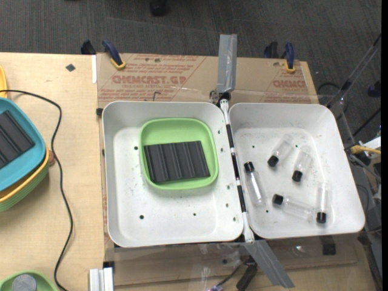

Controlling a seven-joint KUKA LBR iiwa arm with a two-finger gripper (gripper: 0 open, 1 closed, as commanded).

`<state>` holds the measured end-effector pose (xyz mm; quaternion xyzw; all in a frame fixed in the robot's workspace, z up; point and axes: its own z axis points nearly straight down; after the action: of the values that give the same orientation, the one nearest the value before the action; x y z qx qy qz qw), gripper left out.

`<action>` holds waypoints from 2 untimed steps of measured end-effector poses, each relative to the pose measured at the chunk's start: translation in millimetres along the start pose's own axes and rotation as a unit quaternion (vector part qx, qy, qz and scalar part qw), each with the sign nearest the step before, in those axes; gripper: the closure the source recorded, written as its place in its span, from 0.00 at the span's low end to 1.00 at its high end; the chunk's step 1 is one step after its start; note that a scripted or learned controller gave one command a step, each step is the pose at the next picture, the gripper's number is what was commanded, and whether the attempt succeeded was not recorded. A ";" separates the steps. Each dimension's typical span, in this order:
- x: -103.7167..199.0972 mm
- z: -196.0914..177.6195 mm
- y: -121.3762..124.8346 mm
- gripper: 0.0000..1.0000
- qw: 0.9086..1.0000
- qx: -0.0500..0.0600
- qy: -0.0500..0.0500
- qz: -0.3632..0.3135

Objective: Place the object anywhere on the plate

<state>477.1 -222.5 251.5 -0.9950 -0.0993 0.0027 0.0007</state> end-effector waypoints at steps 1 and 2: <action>0.6 -34.5 -0.3 0.00 1.000 -0.001 0.001 -0.003; 0.1 -6.1 -0.3 0.00 1.000 0.000 0.000 0.000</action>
<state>477.1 -222.2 257.5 -0.9951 -0.0989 0.0030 0.0009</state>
